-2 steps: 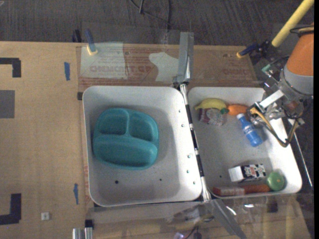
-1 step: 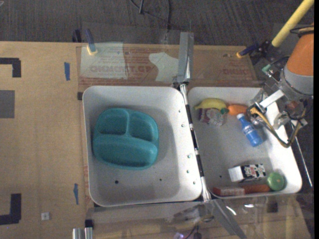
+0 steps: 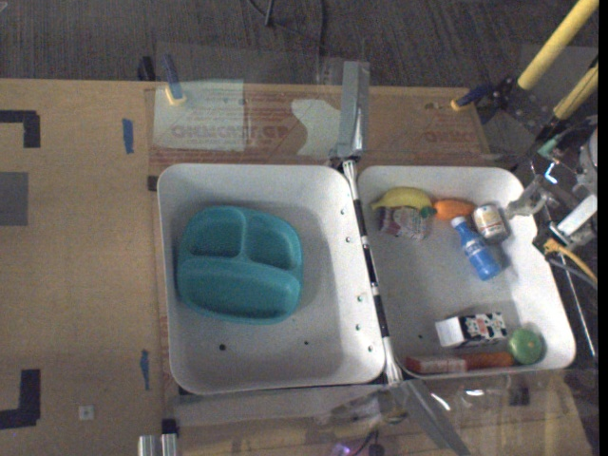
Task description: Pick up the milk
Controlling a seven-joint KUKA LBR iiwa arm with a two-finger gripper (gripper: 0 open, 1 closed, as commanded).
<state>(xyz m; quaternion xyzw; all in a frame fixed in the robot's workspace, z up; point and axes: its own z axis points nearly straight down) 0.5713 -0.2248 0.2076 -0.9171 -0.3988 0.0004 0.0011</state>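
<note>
The surface [image 3: 76, 283] carries two shallow white bins side by side.

Near edge of the right bin [image 3: 446, 274]: a flat red-orange packet [image 3: 459, 361] lies along the near wall. A green round object [image 3: 525, 345] (apple-like) sits in the near right corner, just beside the packet's right end.

The milk [image 3: 471, 330] is a small white carton with black patches. It lies on its side in the near part of the right bin, just far of the packet and just left of the green round object. Nothing grips it.

Middle of the right bin: a blue bottle [image 3: 476, 248] lies tilted, cap toward the far left. A small metal can [image 3: 490, 222] stands just far and right of the bottle.

Far part of the right bin: a yellow banana [image 3: 403, 199] lies along the far wall, an orange object [image 3: 453, 209] is just to its right, and a small dark pouch [image 3: 403, 221] rests just near the banana.

The left bin [image 3: 190, 350] holds a teal divided tray [image 3: 239, 263], set toward its far left portion.

The end effector [image 3: 528, 200] is at the right bin's far right rim, well apart from the milk. Its degree of opening cannot be determined, and nothing is visibly held.
</note>
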